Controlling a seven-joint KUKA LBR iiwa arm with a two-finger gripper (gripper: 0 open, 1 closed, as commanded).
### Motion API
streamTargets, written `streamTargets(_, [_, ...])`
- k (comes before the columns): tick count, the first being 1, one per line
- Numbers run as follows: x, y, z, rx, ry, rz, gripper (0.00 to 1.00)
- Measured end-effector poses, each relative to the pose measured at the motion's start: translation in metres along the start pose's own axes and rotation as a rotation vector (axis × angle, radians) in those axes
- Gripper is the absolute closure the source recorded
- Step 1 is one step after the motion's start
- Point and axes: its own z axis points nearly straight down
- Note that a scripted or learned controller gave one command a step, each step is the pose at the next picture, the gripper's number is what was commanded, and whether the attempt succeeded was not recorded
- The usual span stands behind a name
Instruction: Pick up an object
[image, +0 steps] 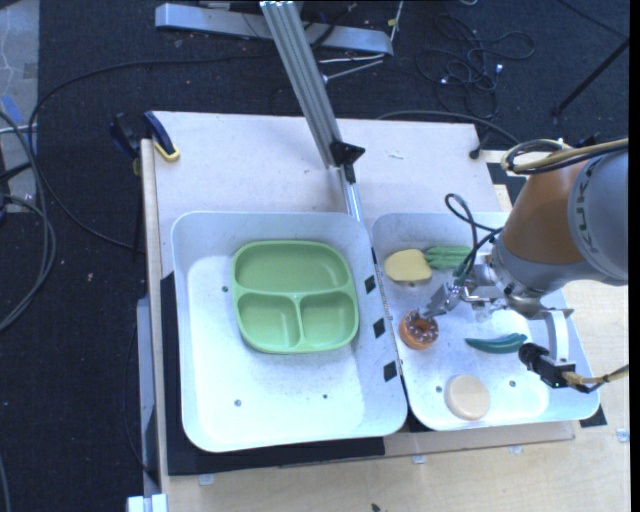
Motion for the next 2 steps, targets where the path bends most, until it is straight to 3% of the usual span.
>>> streamTargets(1, [0.000,0.002,-0.015,-0.007,-0.002,-0.001,1.00])
streamTargets(2, [0.007,-0.002,-0.061,-0.004,-0.001,-0.004,1.00])
